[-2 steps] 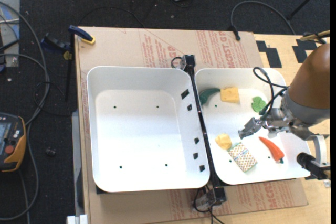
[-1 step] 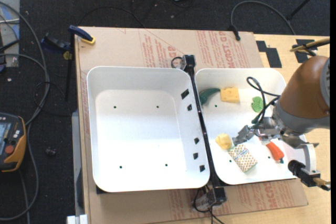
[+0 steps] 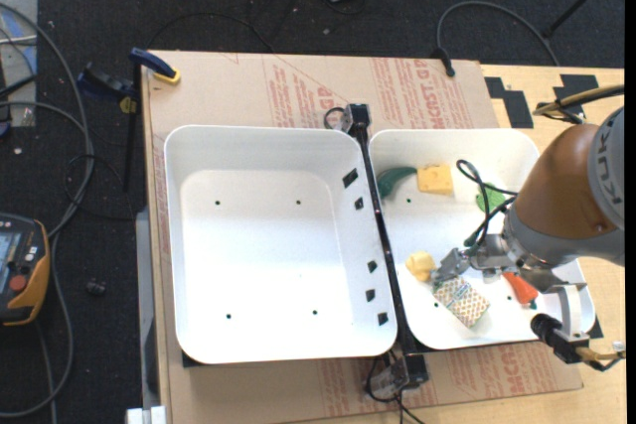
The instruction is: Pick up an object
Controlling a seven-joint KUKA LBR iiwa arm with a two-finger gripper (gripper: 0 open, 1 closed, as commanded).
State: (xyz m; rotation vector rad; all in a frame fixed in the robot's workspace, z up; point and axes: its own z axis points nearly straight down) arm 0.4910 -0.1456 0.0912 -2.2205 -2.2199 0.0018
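I see my arm (image 3: 571, 199) entering from the right edge of the frame, its orange band uppermost, wrist bent down toward the lower right, end effector (image 3: 452, 270) pointing left and low.

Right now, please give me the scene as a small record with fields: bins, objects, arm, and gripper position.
left bin: white, shallow, on the cardboard-covered bench
right bin: white, holds all the objects
objects in right bin: dark green piece and yellow block at the far side; small yellow piece, patterned packet and orange item at the near side
arm: enters from the right, over the right bin
gripper: low, just above the patterned packet
holding something: cannot tell
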